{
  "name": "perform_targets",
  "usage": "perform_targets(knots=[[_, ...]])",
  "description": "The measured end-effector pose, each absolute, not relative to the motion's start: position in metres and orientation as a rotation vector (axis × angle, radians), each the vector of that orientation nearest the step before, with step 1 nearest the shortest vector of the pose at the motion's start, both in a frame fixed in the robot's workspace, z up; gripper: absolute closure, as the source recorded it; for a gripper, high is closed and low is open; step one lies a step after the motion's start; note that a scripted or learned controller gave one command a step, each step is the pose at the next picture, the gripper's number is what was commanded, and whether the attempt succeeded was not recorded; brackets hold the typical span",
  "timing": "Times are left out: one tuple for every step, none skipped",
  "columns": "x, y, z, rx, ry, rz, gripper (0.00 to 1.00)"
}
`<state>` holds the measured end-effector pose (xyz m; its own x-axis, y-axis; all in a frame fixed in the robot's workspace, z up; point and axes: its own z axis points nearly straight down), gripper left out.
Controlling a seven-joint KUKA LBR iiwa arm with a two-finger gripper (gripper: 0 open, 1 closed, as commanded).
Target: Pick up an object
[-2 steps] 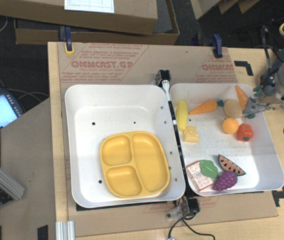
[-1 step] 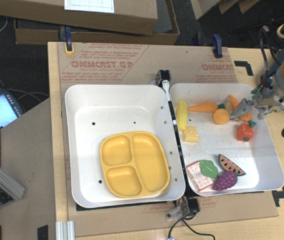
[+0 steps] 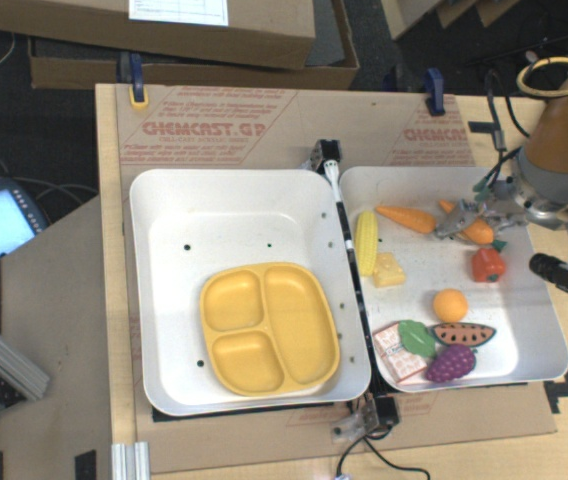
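the claw (image 3: pixel 469 223) sits low in the right bin (image 3: pixel 534 363); i cannot tell its state. nearest lie purple grapes (image 3: pixel 451 364), then an orange (image 3: pixel 450 305), a red pepper (image 3: pixel 487 264), farthest a carrot (image 3: pixel 406 218).

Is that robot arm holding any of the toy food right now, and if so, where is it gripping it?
It cannot be told. The gripper is down in the right bin, right at a small orange piece beside the carrot, but a hold on it isn't clear.
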<state>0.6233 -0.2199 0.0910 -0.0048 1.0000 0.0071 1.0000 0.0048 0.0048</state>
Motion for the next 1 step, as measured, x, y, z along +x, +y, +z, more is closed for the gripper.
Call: perform_targets(knots=[[0.6213,-0.2217,0.1026,-2.218,-2.229,-0.004,1.0]])
